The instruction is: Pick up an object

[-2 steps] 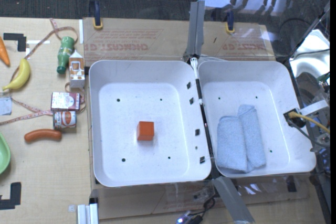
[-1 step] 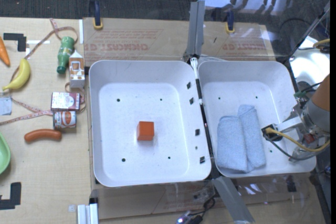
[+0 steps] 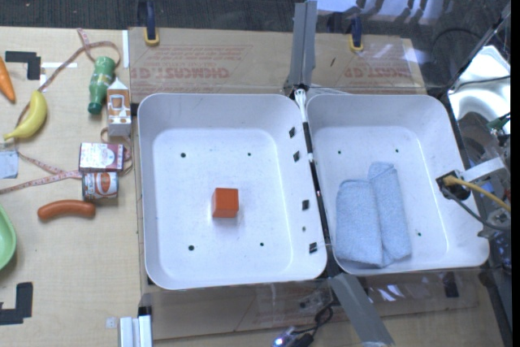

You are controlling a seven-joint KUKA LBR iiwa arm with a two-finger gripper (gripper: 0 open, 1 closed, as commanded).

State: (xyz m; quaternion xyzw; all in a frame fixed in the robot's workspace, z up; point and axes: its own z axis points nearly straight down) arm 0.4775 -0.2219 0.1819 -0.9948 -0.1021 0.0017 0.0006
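Observation:
A small orange cube (image 3: pixel 225 202) rests on the floor of the left white bin (image 3: pixel 162 175), a little below its middle and well apart from the walls. In the right white bin (image 3: pixel 435 134) lies a folded grey-blue cloth (image 3: pixel 372 215), in the front half and close to the front wall.
Left of the bins, the bench holds a banana (image 3: pixel 28 116), a green bottle (image 3: pixel 100 81), a small carton (image 3: pixel 119 110), a can (image 3: pixel 101 185), a sausage (image 3: pixel 66 210) and a measuring tape. Two clamps (image 3: pixel 149 22) grip the cardboard at the back. Cables and brackets (image 3: pixel 479 191) crowd the right bin's right rim.

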